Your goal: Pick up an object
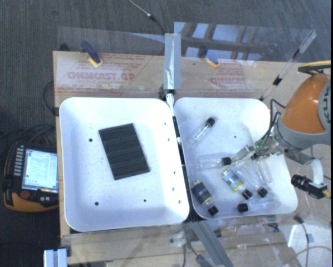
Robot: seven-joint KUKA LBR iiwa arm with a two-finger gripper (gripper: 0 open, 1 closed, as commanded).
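Vials [233, 177] crowding the right bin's [233, 107] lower half; open floor around the left bin's [77, 149] dark pad [123, 151].

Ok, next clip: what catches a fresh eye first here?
The dark ribbed slab lying alone, askew, in the left bin. Then the clutter of small clear vials with black caps in the right bin, and the arm's orange band over that bin's right rim.

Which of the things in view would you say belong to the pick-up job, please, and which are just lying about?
Belong to the job:
- end effector, low over the right bin
- clear vials with black caps, e.g. and
- dark flat pad in the left bin

Just lying about:
- handheld screen unit on the floor
- clamps on the board
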